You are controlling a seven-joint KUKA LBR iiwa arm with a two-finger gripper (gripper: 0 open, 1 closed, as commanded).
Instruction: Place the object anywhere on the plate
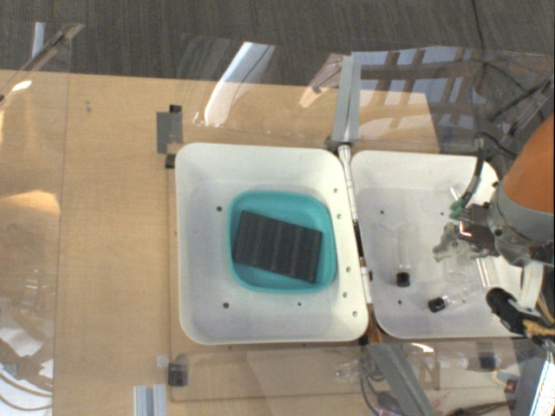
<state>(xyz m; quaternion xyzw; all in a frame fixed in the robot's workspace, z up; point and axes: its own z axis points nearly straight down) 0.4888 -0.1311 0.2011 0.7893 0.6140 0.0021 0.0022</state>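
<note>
Two shallow white bins sat side by side on the pale wood table (95,232). The left bin (199,302) held a teal plate (323,219), roughly square w/ rounded corners, approx. centred in that bin. The object (277,246), a dark flat ribbed rectangle, lay on the plate, turned a bit off the plate's edges, its long side running left to right. It sat fully within the plate rim, w/ teal showing on all sides of it.

The arm (529,176) came in from the right, its orange band above the far right part of the right bin (390,180). The gripper (453,243) was over the right bin's right half, well apart from plate and object, w/ nothing seen held in it. Whether it was open or closed couldn't be told: the tip was pale, semi-clear and blurred against the white bin floor.

Two small black bits lay on the right bin floor: one (401,277) near the bin's middle, the other (436,303) nearer the front edge, both just below and left of the gripper. Whether either touched it wasn't clear.

A grey metal bar (347,102) ran from the gap between the bins toward the back of the table. A small black clip (171,128) stood at the left bin's back-left corner, another (177,373) by its front-left corner.
</note>
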